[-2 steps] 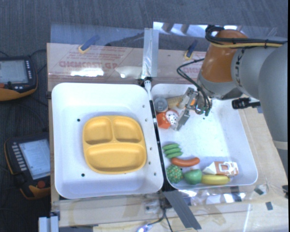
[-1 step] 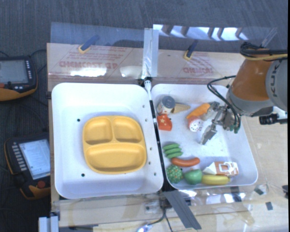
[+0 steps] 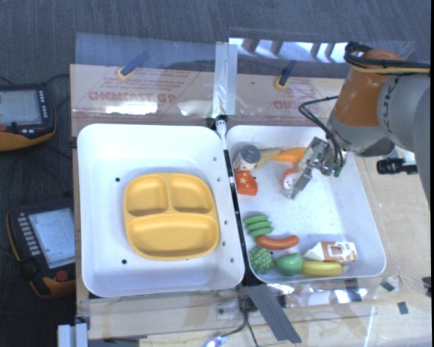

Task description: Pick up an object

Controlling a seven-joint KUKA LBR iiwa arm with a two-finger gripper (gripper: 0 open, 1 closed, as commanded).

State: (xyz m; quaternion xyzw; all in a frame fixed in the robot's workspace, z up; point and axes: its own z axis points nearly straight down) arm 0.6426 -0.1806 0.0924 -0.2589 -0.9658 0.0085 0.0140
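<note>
yellow tray [image 3: 172, 215]; perhaps orange carrot [image 3: 292, 155]

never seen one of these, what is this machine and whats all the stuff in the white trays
This is one picture, taken by a fixed camera above a bench and looking down at a slant. The grey and orange thing at the right is a robot arm. At its tip sits a two-finger gripper, which a program steers to pick things up.

On the bench stand two shallow white bins side by side. The left bin holds a yellow plate with three compartments. The right bin holds toy food: a carrot, a red piece, a green pod, a sausage, broccoli, a banana and a small carton, among others.

The gripper hangs over the right bin. Whether it holds anything I cannot tell.
</note>
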